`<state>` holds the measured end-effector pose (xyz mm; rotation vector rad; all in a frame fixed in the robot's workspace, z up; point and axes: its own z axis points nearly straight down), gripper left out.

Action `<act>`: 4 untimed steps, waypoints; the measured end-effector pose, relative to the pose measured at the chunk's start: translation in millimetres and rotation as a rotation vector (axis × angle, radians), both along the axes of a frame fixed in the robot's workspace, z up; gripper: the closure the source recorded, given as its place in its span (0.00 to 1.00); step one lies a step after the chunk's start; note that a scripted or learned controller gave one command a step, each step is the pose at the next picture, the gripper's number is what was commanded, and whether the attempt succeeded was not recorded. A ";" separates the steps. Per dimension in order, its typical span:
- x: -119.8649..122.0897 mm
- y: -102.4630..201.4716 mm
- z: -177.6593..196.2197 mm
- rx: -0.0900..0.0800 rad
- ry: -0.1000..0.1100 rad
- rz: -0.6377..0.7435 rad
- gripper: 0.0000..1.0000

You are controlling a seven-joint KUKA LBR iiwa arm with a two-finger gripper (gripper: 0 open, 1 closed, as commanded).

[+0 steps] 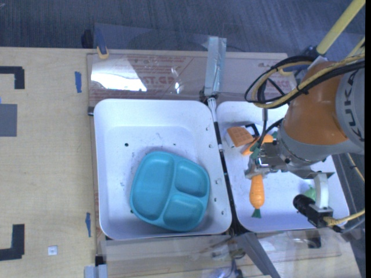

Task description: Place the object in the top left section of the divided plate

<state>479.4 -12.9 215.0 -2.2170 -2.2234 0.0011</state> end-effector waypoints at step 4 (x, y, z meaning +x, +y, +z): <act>114.2 87.6 -10.4 0.002 -0.004 0.239 1.00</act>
